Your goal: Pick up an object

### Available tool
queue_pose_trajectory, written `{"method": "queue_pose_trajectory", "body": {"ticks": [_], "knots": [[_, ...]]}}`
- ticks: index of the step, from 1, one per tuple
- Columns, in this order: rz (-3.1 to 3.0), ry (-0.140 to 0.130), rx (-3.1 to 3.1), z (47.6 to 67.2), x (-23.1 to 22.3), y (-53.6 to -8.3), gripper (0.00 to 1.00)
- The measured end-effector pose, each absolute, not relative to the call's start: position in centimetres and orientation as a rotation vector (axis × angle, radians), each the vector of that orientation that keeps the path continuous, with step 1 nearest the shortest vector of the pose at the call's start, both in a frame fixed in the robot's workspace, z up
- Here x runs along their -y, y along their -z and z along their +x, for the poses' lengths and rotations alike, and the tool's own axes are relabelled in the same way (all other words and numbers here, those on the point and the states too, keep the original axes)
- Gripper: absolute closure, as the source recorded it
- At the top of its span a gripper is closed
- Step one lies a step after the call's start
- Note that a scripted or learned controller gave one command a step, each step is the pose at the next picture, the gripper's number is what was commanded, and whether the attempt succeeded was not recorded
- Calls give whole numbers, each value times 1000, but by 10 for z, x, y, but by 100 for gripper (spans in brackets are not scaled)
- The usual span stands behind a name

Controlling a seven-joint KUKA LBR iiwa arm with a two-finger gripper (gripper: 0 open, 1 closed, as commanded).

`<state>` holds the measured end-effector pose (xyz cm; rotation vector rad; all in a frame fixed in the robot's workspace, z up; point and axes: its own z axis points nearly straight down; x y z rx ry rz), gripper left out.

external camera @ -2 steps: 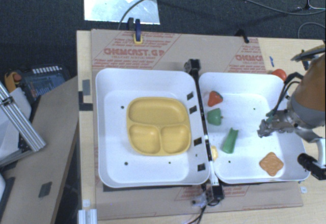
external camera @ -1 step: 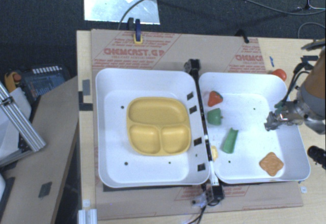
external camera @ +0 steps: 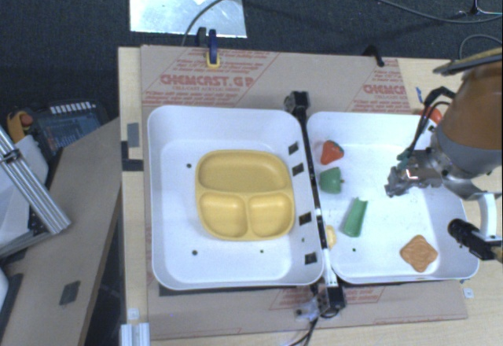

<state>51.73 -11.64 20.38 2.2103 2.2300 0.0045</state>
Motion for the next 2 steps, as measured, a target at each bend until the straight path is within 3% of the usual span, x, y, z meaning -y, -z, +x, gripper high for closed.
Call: {"method": "queue_pose_trajectory", "body": {"ticks": [1,2], "knots": [[2208,-6,-2233,539,56,-203,100],[2210,-5,-2232,549,7,-202,100]]}}
